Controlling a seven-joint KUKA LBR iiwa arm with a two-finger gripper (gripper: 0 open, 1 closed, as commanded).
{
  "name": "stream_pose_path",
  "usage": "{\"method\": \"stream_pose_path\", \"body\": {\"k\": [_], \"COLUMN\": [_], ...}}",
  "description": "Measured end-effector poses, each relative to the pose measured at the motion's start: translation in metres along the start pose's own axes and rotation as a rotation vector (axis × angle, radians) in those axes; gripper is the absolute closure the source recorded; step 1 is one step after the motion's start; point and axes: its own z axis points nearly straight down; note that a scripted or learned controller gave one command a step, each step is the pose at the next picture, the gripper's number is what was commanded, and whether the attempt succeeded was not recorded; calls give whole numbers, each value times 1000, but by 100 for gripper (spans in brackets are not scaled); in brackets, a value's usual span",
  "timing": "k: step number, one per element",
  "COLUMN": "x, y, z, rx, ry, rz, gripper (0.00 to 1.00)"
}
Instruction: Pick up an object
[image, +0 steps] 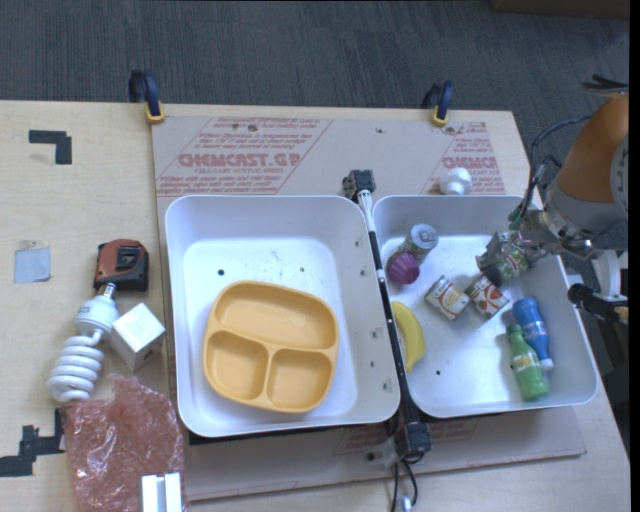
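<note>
"Where is the claw (497, 262)?"

"Over the right bin (578, 392), near its far right side. Two small cans (447, 297) lie just in front of it, to its left. Two bottles (529, 350) lie in front of it, nearer the right wall."

"And farther left?"

"A ball (403, 267) and a banana (409, 335) sit by the left wall. The left bin (185, 300), well left of the claw, has a tray (270, 345) in it."
</note>
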Motion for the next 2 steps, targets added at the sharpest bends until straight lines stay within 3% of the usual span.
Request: {"method": "stream_pose_path", "body": {"k": [1,2], "x": [74,127], "y": [-13,-61], "z": [-112,-133], "rx": [0,2], "ry": [-6,-5], "rz": [8,7], "gripper": [100,100]}}
